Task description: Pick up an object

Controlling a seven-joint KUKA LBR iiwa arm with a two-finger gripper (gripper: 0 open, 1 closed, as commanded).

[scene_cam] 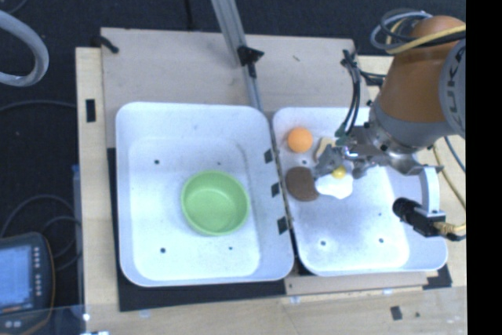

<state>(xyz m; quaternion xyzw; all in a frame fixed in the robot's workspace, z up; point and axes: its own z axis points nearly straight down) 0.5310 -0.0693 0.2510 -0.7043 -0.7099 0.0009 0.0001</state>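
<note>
End effector (339,162) sits low over the white-and-yellow piece (336,184) in the right bin (369,247) — probably lined up to grasp it; its opening I cannot tell. Ball (299,140) lies near.

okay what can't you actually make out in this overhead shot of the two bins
- Gripper, camera view: the wrist above hides the fingers; open or shut unclear.
- Small white-and-yellow object: too blurred to identify; contact with the gripper unclear.
- Flat brown round object: too small to identify.
- Grey and orange arm: cut off at the right.
</note>
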